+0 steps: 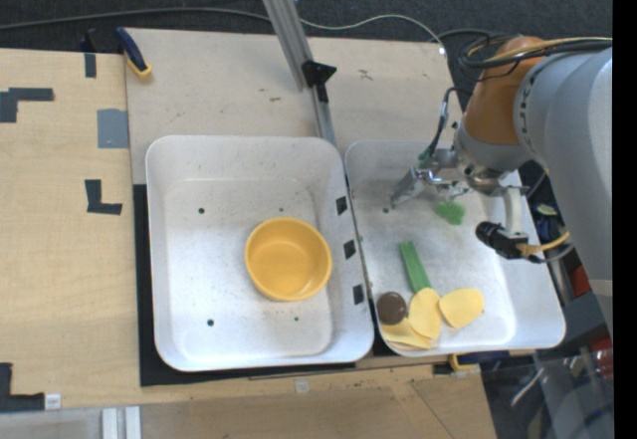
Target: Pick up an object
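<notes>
The gripper (406,190) hangs in the right bin (532,328) — jaws spread, gripping nothing. A small green block (450,212) lies just beside it, apart.

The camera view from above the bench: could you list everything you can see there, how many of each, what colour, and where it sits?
Shallow plastic bins: two, white, side by side on the bench.
Round bowl: one, yellow, middle of the left bin.
Long flat stick: one, green, middle of the right bin.
Small block: one, green, right bin, just beside the gripper.
Round disc: one, brown, near edge of the right bin.
Flat rounded pieces: about three, pale yellow, beside the disc.
Metal pole: one, grey, slanting above the bins.
Clamp: one, blue and yellow, bench's far left corner.
Arm: one, grey with an orange band, from the right.
Gripper: one, metal, over the right bin.
</notes>
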